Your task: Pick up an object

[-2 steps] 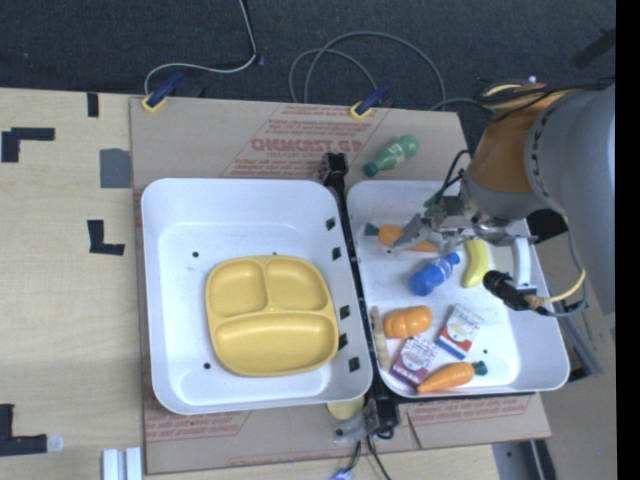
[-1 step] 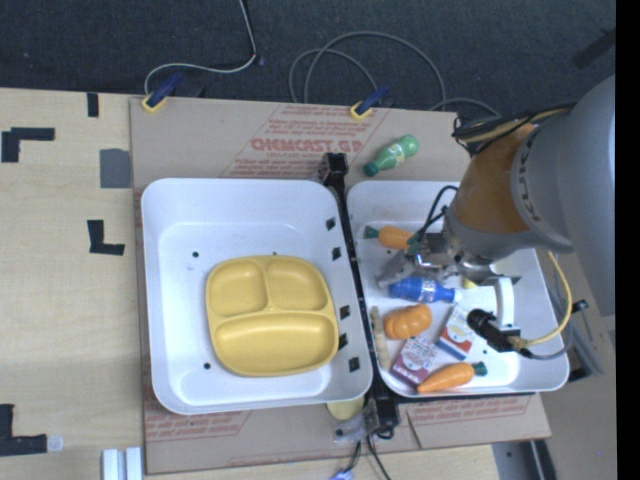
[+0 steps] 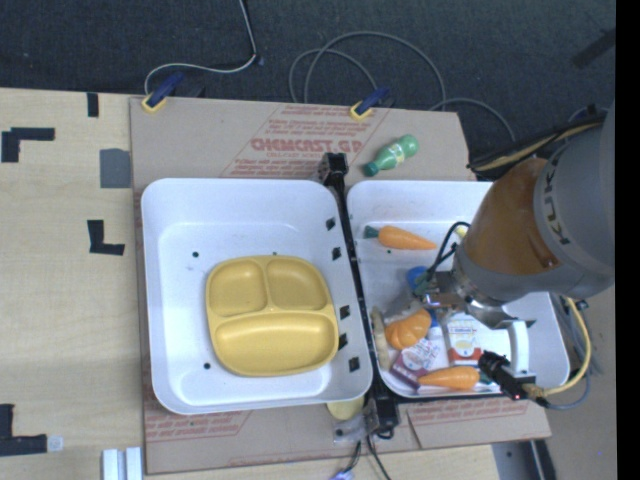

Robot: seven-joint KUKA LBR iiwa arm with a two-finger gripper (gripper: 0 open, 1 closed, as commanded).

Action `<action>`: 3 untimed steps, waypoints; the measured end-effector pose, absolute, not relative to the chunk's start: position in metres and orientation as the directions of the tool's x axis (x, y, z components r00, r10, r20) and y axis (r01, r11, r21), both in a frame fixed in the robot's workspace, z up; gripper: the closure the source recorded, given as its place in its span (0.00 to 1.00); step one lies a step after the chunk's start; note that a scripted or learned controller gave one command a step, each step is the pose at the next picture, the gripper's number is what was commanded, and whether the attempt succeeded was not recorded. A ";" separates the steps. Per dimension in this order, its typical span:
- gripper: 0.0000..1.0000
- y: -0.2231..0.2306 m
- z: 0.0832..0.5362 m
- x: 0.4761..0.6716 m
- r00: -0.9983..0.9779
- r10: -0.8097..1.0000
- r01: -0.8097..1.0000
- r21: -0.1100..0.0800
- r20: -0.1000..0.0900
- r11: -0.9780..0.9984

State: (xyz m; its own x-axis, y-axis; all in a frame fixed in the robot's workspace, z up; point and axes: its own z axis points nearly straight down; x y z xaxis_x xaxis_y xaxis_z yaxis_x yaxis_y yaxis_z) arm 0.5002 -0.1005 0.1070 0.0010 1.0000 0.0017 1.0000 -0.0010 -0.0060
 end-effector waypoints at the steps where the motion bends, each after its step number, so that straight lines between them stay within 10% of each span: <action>1: 0.00 -0.100 0.085 0.523 0.001 1.000 1.000 -0.001 -0.002 -0.001; 2: 0.00 -0.100 0.087 0.486 0.000 1.000 1.000 0.010 -0.004 0.000; 3: 1.00 -0.100 0.097 0.486 0.000 1.000 1.000 0.008 -0.003 0.000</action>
